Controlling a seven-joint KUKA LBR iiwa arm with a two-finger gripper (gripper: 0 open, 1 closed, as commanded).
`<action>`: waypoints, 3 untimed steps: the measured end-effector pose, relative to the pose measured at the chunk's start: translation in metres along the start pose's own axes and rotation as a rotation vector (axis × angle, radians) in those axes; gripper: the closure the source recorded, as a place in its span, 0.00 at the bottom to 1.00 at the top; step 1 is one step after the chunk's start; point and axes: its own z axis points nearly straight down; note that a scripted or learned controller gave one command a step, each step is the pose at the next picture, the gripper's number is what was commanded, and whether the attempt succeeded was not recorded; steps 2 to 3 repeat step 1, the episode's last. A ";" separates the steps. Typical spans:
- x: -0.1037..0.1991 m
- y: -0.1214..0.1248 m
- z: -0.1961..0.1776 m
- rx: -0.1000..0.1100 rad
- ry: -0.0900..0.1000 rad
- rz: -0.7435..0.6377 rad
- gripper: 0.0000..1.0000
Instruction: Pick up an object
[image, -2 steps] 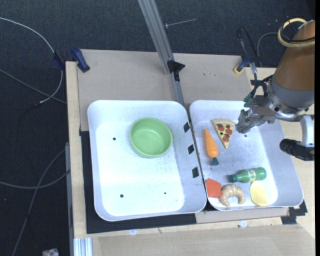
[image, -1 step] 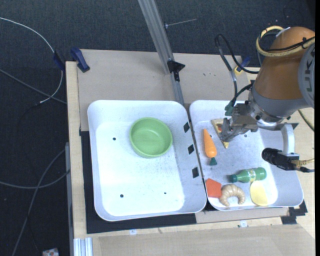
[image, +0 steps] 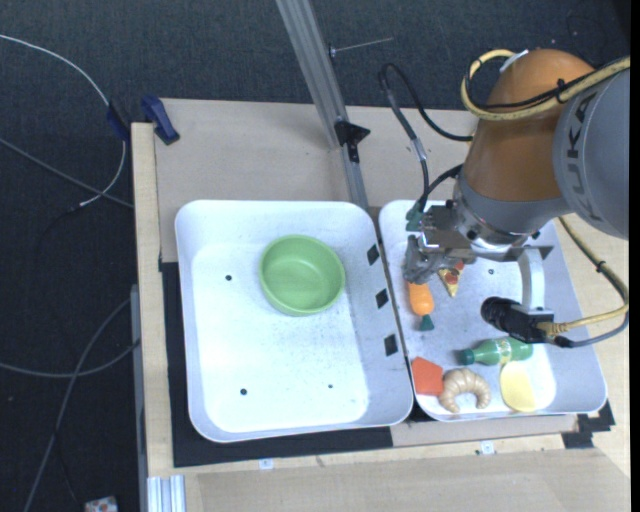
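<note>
Orange carrot (image: 421, 298) just below hand (image: 428, 262) in right bin (image: 585, 345) | finger spread: cannot tell | advice: descend straight, close across carrot's narrow width, clear of bin wall.

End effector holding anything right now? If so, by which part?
Cannot tell. The end effector sits low in the right bin, just above the carrot, but no object is visibly between its fingers.

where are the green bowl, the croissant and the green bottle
green bowl (image: 302, 273), camera view, middle of its inside
croissant (image: 465, 388), camera view, middle of its curved body
green bottle (image: 497, 351), camera view, middle of its body
</note>
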 end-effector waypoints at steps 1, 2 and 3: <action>0.054 0.004 0.009 0.001 -0.003 0.001 1.00; 0.054 0.004 0.009 0.001 -0.003 0.001 1.00; 0.054 0.004 0.009 0.001 -0.003 0.001 1.00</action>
